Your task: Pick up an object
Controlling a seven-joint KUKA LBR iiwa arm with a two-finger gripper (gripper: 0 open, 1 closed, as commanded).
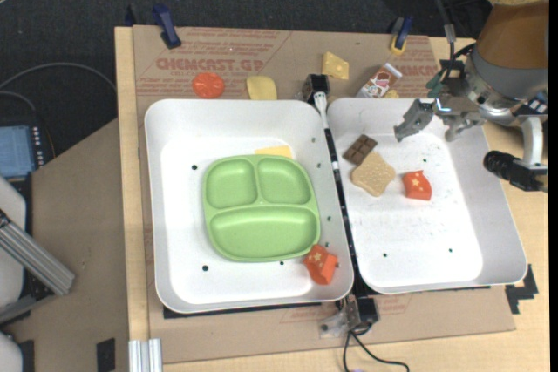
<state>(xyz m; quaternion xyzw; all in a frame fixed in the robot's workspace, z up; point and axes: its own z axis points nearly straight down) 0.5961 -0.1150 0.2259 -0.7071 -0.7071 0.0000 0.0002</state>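
Gripper (433, 119) spread, empty, over right bin (488, 248) | strawberry (417, 186) looks light, rigid, slick | you'd pinch it across its widest middle.

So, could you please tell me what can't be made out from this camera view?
- Yellow slice: mostly hidden behind the green plate, so its shape is unclear.
- Gripper: small and blurred; the state of its jaws cannot be told.
- Packet behind the right bin: print too small to read.
- Arm: cut off by the right edge.
- Cardboard lettering: partly covered by the blue clamp.
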